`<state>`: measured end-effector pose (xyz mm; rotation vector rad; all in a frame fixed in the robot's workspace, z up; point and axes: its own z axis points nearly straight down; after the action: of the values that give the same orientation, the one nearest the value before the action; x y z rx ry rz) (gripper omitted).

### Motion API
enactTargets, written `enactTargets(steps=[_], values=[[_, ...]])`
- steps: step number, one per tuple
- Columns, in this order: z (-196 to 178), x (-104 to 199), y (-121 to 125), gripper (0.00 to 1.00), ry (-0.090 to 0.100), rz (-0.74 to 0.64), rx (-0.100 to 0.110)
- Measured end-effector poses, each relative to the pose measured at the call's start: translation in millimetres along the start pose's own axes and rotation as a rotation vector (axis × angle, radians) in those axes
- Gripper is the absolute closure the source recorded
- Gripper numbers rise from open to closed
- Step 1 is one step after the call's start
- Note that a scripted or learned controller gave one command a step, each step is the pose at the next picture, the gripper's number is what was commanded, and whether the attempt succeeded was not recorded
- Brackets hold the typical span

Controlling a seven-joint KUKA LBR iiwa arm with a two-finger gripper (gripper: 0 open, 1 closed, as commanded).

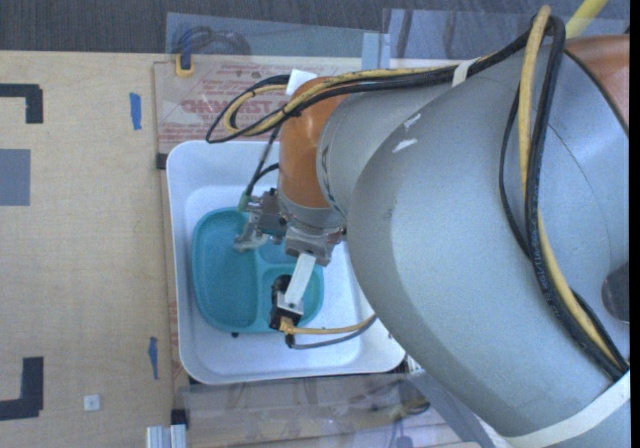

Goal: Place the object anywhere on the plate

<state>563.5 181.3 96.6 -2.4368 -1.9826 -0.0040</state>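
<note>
claw [250, 232] over teal plate [220, 288] in wht bin [192, 176]

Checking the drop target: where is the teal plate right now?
In the camera view, the teal plate lies in the left half of the white bin, its right side partly hidden under the arm.

Red printed lettering, several lines, on brown board [215, 101] just beyond far edge of white bin [185, 236] holding teal plate [225, 286]. Too blurred to read. Black corner marks [22, 104] on wooden bench [80, 236], left side. Nothing legible.
</note>
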Motion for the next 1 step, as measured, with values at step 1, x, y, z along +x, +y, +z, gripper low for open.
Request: enactTargets(steps=[1], values=[[-51.3,9.3,-60.1,1.00,-0.042,0.372,-0.001]])
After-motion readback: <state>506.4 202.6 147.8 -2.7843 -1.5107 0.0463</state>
